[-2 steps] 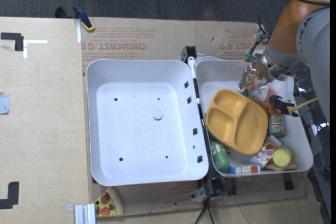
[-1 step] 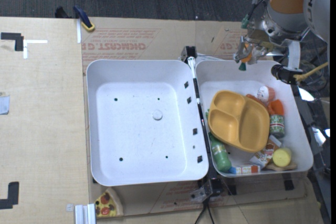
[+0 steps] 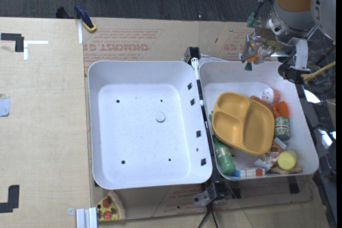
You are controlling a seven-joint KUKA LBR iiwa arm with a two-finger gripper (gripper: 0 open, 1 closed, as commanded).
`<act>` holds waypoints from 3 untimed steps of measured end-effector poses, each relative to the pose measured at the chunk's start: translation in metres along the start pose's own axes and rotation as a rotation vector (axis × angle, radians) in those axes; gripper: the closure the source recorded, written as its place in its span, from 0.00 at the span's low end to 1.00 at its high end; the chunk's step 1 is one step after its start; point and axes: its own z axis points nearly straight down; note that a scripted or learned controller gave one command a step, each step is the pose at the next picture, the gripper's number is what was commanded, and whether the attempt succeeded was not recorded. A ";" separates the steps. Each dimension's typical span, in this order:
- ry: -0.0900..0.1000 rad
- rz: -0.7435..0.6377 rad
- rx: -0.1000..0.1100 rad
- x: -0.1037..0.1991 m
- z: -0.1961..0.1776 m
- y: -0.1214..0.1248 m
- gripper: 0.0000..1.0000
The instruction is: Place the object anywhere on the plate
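Observation:
The yellow divided plate (image 3: 245, 123) lies tilted in the right bin (image 3: 305, 131), resting on other items. My gripper (image 3: 254, 55) hangs above the back left corner of that bin, up and slightly left of the plate and apart from it. A small orange bit (image 3: 248, 65) shows at the gripper's lower tip; I cannot make out what it is or whether it is held. Around the plate lie a green bottle (image 3: 225, 158), an orange and white ball (image 3: 267, 95), an orange item (image 3: 281, 109), a green-labelled can (image 3: 281, 128) and a yellow lemon (image 3: 287, 160).
The left bin (image 3: 101, 115) holds one small white disc (image 3: 160, 118). A small red and white box (image 3: 250, 172) lies at the right bin's front. A pizza-slice toy (image 3: 108, 209) sits on the cardboard below the left bin. Cables run past the right bin's right edge.

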 end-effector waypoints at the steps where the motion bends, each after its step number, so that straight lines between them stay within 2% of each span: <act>1: -0.002 -0.003 0.001 0.000 -0.008 0.001 1.00; 3: -0.005 -0.009 0.002 0.000 -0.024 0.002 1.00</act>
